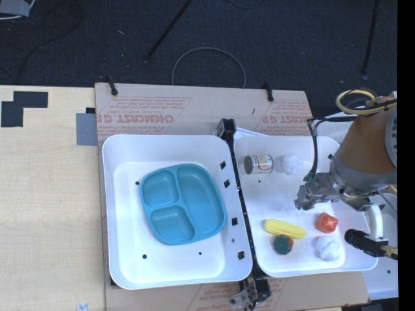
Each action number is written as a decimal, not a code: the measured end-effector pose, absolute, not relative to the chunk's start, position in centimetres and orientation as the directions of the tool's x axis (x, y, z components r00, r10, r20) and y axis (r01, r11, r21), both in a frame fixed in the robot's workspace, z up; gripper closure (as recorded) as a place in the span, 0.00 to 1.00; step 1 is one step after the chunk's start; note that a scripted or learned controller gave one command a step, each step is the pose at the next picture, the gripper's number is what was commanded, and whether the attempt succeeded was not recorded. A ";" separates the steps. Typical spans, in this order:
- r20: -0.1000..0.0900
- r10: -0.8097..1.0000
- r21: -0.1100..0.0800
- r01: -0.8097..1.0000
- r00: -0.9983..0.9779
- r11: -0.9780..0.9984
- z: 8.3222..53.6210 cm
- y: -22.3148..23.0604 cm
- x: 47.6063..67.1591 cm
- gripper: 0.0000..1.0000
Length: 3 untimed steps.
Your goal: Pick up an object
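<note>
Objects for the pick all lie in the right bin (275,193), none singled out yet. Count six:
- small tin can (261,164) on its side near the far end
- pale roundish lump (290,164) just beside the can, hard to read against the white floor
- yellow corn-like piece (284,228) lying flat toward the near end
- green ball (282,244) with a red patch, touching or just short of the yellow piece; cannot tell which
- red chunk (327,223) toward the bin's right side
- white crumpled wad (327,248) just in front of the red chunk

Left bin (123,238) carries a blue divided plate (183,203), nothing on it.

Gripper (310,198) is over the middle of the right bin, on a bare patch between the can group and the yellow piece. The red chunk is the nearest thing, a little to its right and nearer the camera. Arm (363,148) reaches in from the right, its bulk covering that side of the bin. Whether the gripper is open or closed cannot be made out at this angle. Nothing is visibly in its grasp. How high it sits over the bin floor is unclear too.

Progress, as judged: early. Every object rests on the bin floor and none is lifted. Left to do is the whole pick: settle over one object, close on it, raise it clear. The red chunk or the yellow piece looks the shortest reach.
</note>
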<state>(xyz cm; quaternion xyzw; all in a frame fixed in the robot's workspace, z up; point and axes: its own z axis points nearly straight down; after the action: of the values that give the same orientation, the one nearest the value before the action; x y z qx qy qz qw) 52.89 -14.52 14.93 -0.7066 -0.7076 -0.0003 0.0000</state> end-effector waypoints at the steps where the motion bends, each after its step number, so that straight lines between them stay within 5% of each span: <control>1: 0.000 1.000 0.003 1.000 -0.001 0.001 21.0 -14.0 52.6 1.00; 2: 0.000 1.000 -0.001 1.000 -0.001 0.001 22.8 -14.1 52.7 1.00; 3: 0.002 1.000 -0.003 1.000 -0.004 0.004 21.6 -9.0 54.5 1.00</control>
<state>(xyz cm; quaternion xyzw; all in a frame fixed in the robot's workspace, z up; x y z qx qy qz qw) 54.55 -8.97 21.62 -0.7057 -0.7085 0.0002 0.0017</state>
